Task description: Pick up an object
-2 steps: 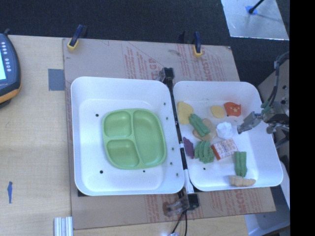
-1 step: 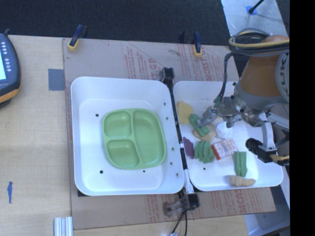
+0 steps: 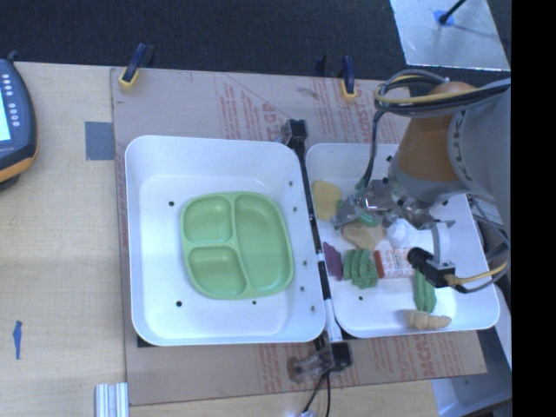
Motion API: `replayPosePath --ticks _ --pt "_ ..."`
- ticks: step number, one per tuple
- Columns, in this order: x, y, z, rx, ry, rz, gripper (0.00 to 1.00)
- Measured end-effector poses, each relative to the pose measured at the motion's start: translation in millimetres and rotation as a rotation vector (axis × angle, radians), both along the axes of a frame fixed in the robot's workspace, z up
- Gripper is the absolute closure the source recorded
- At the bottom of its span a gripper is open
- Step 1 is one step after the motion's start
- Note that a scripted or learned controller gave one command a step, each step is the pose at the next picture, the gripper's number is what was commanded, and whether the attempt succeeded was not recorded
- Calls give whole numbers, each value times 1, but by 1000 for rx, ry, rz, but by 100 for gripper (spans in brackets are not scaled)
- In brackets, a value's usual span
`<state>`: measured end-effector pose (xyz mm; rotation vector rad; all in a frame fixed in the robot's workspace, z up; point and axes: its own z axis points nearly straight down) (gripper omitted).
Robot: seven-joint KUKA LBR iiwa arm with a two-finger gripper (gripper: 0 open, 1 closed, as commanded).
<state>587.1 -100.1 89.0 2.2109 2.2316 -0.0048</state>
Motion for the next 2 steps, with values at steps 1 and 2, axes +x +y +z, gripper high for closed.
replayPosePath --ticks 1,2 --pt "73 7 5 0 -8 -3 0" --pt "69 -24 4 0 -2 -8 0"
